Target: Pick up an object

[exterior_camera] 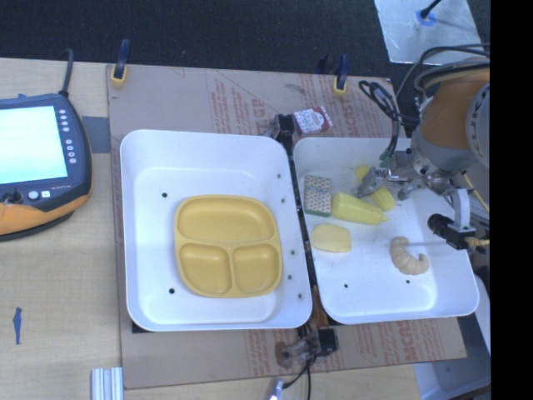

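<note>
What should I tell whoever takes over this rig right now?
Gripper: low in the right bin, over the small yellow pieces; finger state unclear, nothing visibly held.
Also in the right bin: yellow block, pale yellow piece, checkered pad, beige curved piece.
Left bin: yellow divided tray.
Done: nothing lifted.
Left: grasp and lift one object.

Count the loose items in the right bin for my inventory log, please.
5 visible: a green sponge at the left wall, a yellow block, a pale yellow piece, a tan croissant-shaped toy, and yellow bits under the gripper, which may hide more.
</note>
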### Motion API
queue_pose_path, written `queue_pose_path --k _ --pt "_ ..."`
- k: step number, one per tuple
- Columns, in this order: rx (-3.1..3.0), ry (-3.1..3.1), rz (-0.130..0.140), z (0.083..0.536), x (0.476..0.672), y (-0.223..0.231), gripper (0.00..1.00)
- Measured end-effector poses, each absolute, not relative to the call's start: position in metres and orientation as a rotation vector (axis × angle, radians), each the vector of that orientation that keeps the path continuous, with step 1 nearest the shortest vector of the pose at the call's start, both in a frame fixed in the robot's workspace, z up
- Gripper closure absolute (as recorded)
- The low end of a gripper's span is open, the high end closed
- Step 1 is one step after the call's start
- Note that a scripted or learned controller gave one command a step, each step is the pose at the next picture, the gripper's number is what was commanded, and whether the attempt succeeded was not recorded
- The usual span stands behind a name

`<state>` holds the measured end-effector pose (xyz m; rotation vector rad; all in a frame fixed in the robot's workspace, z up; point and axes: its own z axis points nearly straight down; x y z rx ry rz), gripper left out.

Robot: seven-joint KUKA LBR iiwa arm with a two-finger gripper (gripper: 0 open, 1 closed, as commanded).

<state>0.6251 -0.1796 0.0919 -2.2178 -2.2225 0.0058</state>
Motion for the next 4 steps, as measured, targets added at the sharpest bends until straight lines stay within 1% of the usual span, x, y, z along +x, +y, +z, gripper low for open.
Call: queue_pose_path --k 1,2,3,4 --pt "-2.216 -2.225 0.002 0.092 0.643 -0.193 0.00" --pt "-2.212 -2.227 0.006 0.092 0.630 -0.170 0.00" --pt "-2.211 -2.229 0.009 0.103 0.630 -0.171 1.00" --pt "-2.212 -2.228 0.005 0.154 0.575 -0.124 1.00"
